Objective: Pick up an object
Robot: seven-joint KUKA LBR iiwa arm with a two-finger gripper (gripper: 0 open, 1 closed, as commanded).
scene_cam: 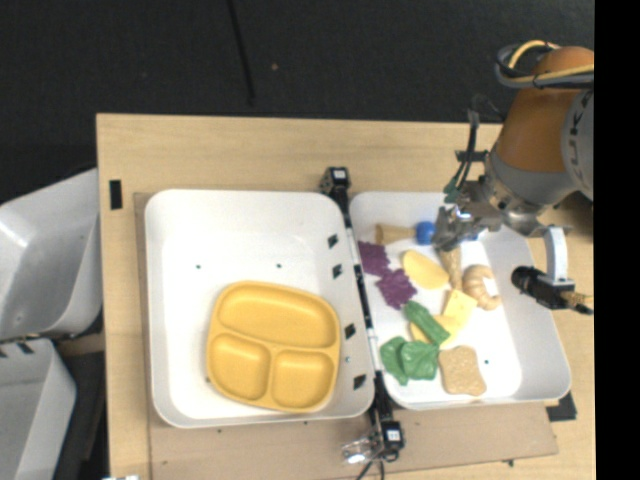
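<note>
The right bin [535, 353] holds a pile of toy food: a purple grape bunch [385, 274], a yellow lemon-like piece [425, 269], a yellow wedge [457, 310], green vegetables [415, 348], a tan cracker [462, 370], a beige croissant shape [481, 284] and a small blue piece [425, 232]. My gripper [455, 230] hangs over the bin's far part, just right of the blue piece and above the lemon. Its fingertips are dark and blurred against the toys.
The left bin [180, 238] bears a yellow three-compartment tray [273, 346] toward its front. Black clips [336, 180] sit along the divider between the bins. A black cylinder [540, 286] juts from the arm over the right bin's right side.
</note>
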